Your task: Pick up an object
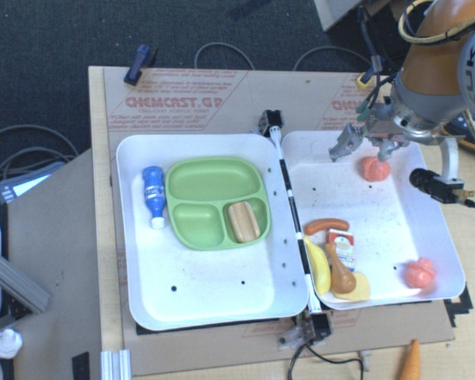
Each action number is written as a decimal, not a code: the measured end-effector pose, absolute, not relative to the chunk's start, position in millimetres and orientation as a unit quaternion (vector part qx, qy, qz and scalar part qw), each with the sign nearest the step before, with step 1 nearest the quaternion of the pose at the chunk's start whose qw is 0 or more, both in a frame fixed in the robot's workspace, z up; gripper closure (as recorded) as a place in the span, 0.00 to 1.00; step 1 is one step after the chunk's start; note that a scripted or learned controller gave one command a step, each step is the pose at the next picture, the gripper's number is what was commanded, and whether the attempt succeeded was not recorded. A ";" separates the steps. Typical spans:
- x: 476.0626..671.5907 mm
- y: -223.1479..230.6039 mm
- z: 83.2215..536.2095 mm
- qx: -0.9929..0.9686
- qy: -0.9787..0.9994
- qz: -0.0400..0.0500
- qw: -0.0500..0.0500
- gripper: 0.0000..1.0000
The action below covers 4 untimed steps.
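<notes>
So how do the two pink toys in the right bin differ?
The upper pink toy sits near the right bin's far edge, right under the gripper; the lower pink toy lies in the near right corner, well away from the arm. The upper one looks rounded and plain; the lower one looks lumpier, with a lobed outline. Both are small, salmon-pink and lie loose on the bin floor, apart from the other toys.

Dark blue-grey carpet floor lies behind the surface, a brown board printed with red lettering; black cables loop over the floor at left
</notes>
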<state>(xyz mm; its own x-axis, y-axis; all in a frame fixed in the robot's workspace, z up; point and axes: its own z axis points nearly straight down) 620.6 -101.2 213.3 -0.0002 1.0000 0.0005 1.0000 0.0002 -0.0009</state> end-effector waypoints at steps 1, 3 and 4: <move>580.9 -102.9 108.5 -0.708 -0.707 0.001 0.001 0.00; 651.4 -180.0 101.2 -0.707 -0.707 0.000 0.001 0.00; 667.5 -177.0 200.6 -0.707 -0.708 -0.001 -0.002 0.00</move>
<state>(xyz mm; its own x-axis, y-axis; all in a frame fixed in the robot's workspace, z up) 667.5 -177.0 200.6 -0.0016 1.0000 -0.0018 1.0000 0.0016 0.0042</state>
